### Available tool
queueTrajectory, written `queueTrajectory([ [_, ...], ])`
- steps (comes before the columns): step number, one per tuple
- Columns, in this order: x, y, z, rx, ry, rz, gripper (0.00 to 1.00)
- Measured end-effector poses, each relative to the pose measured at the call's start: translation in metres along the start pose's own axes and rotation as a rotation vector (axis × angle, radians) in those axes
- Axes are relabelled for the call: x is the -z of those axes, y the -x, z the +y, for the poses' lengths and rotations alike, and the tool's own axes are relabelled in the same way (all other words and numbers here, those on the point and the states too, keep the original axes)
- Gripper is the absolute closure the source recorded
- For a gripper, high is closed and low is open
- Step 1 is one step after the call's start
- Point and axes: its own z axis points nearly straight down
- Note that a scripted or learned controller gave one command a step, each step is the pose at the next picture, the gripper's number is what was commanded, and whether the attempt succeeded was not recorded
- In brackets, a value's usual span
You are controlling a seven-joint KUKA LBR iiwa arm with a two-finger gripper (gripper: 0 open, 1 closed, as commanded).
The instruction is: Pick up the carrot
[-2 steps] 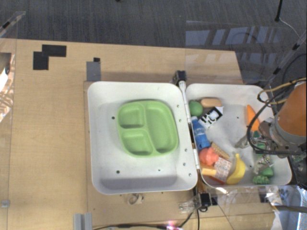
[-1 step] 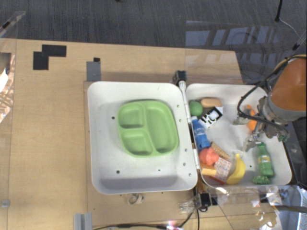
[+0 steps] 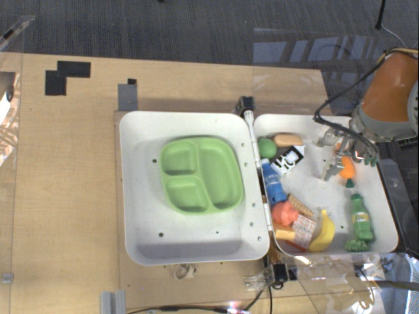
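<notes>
Camera view: gripper [image 3: 340, 159] at carrot [image 3: 347, 169], right bin's [image 3: 386, 205] far-right corner.
I judge the carrot light, stiff, slick; I'd pinch across its middle. Grip state: cannot tell.

Gripper [image 3: 340, 157] hung low over right bin [image 3: 386, 201], upper-right part, w/ orange carrot [image 3: 347, 169] between its fingers, just off the floor. Green bottle [image 3: 359, 218] lay below it; banana [image 3: 323, 231], blue bottle [image 3: 273, 187] to the left. Left bin [image 3: 134, 175] held green tray [image 3: 198, 174].
</notes>
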Motion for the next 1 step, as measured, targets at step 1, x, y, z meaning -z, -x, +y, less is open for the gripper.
queueTrajectory([
  [1, 0.0009, -0.0471, 0.0121, 0.207, 0.0, 0.002, 0.0],
])
